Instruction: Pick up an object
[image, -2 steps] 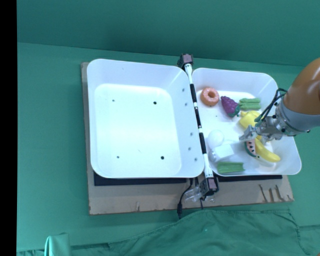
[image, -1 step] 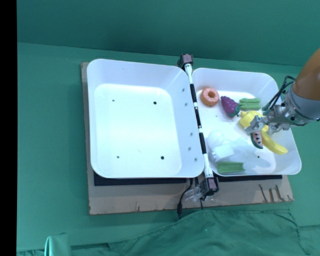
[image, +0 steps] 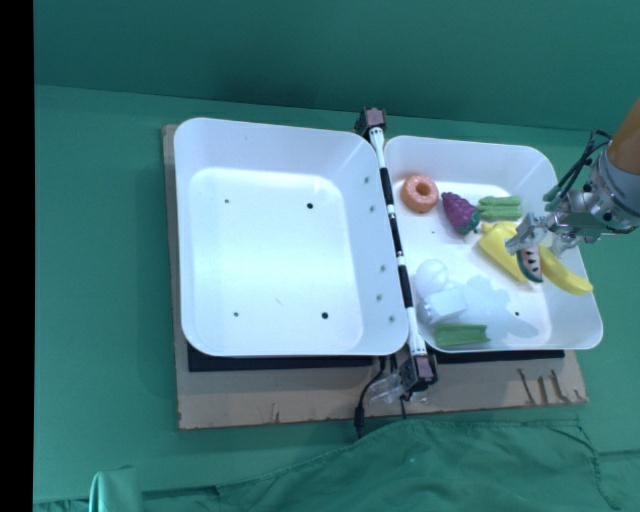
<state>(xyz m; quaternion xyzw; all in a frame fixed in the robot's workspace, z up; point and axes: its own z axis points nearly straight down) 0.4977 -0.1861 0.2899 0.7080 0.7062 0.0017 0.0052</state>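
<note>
Above the right bin (image: 570, 330) hangs the gripper (image: 545, 235), near the watermelon slice (image: 530, 265) and banana (image: 560, 272) (both lying on the floor); jaws' state I cannot tell.

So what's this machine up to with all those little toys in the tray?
A robot arm reaches in from the right, its end effector hovering over the right bin. That bin holds toy food: a donut, purple grapes, a yellow banana, a watermelon slice, green pieces and some white items. The end effector sits just above the banana and watermelon slice, apparently about to try for one. I can't see anything held yet. The left bin sits alongside.
</note>
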